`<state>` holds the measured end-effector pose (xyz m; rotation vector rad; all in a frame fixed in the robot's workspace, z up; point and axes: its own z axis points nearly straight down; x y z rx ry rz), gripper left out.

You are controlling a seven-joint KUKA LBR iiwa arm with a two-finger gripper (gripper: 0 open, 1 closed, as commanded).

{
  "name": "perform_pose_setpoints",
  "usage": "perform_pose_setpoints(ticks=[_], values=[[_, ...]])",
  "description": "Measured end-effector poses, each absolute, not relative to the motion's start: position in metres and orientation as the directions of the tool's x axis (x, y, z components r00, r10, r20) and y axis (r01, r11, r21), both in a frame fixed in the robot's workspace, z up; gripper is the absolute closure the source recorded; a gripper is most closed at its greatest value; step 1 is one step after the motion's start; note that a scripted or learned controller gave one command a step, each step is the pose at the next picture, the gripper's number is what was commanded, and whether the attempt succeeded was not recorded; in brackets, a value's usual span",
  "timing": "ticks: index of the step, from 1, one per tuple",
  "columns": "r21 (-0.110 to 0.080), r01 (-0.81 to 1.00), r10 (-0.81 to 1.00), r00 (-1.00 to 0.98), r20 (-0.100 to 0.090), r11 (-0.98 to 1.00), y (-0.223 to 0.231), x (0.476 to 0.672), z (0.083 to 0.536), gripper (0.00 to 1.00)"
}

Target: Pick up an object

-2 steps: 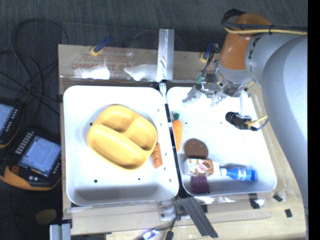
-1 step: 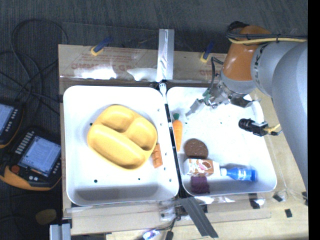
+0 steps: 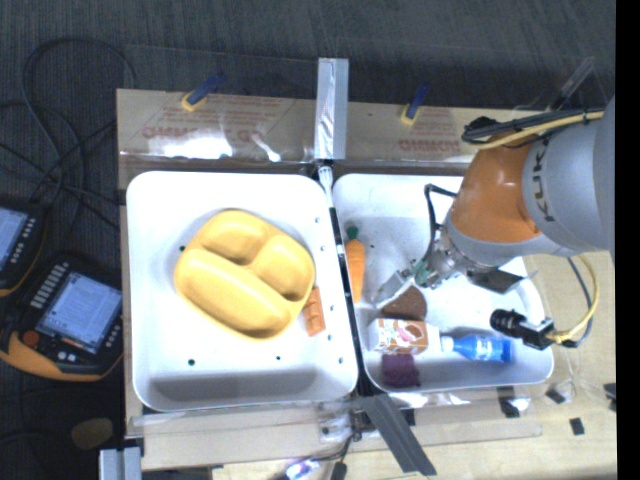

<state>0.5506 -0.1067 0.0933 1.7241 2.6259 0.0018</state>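
Right bin (image 3: 440,193): arm (image 3: 560,183) lettered "KU"; bottle (image 3: 478,347) label unreadable.

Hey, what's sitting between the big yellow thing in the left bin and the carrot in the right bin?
In the camera view, an orange waffle-like piece and the bins' shared rims lie between the yellow object and the carrot.

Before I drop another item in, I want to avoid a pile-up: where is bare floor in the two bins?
The left bin has bare floor along its near edge, in front of the yellow bread toy, and at its far corners. The right bin is crowded: carrot, brown wedge, carton, purple lump, bottle and the gripper. Its far-left corner is bare.
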Motion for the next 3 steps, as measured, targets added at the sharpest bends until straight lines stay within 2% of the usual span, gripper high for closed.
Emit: perform_pose_setpoints(ticks=[1,2,3], values=[[0.002,0.918,0.918,-0.396,0.001,0.396,-0.107,0.551,0.102,1.0],[-0.001,0.906,0.906,-0.424,0.001,0.424,-0.044,0.554,0.183,1.0],[-0.002,0.953,0.953,-0.302,-0.001,0.302,-0.022,0.582,0.23,1.0]])
